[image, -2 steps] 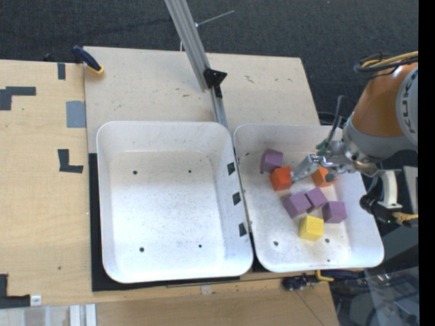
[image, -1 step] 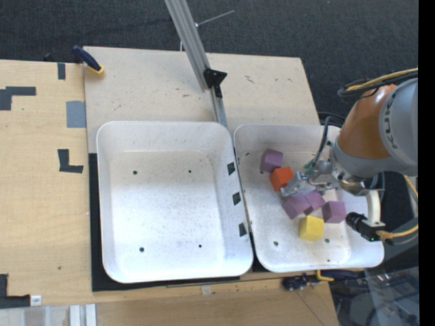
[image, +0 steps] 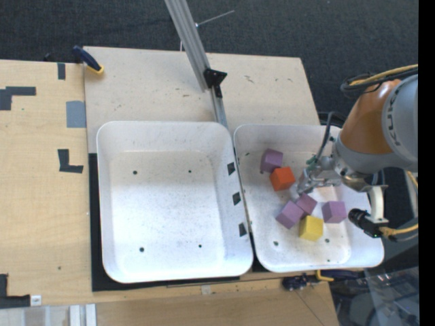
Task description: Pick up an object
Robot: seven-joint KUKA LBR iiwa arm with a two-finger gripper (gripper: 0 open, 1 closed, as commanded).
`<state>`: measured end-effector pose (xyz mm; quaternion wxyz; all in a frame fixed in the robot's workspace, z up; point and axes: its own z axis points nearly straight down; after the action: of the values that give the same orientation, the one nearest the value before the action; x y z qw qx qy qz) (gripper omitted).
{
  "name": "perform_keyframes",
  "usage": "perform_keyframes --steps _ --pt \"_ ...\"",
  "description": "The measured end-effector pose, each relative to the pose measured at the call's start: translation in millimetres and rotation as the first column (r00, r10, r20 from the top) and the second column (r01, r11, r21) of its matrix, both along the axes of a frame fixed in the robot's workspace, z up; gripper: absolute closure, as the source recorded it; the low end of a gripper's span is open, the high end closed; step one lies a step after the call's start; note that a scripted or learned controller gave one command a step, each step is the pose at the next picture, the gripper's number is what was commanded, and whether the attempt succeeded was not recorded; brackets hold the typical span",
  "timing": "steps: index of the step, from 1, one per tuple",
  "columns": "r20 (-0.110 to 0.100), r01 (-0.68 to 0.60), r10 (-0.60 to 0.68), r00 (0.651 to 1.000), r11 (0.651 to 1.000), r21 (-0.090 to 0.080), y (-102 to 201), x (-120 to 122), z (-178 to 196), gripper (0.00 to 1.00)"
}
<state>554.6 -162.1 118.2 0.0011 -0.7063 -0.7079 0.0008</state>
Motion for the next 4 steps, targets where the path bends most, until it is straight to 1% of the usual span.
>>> perform_keyframes --steps 1,2,3,4 --pt "0.007 0.001 -0.001 1.000 1.000 -0.002 -3 -2 62 1.00" --pt "0.009 0.000 0.000 1.000 1.000 -0.002 -2 6 123 1.00" --pt "0.003 0.001 -0.001 1.000 1.000 0.000 -2 6 136 1.00" --pt "0.003 -0.004 0.004 1.000 1.000 0.001 55 12 139 1.00"
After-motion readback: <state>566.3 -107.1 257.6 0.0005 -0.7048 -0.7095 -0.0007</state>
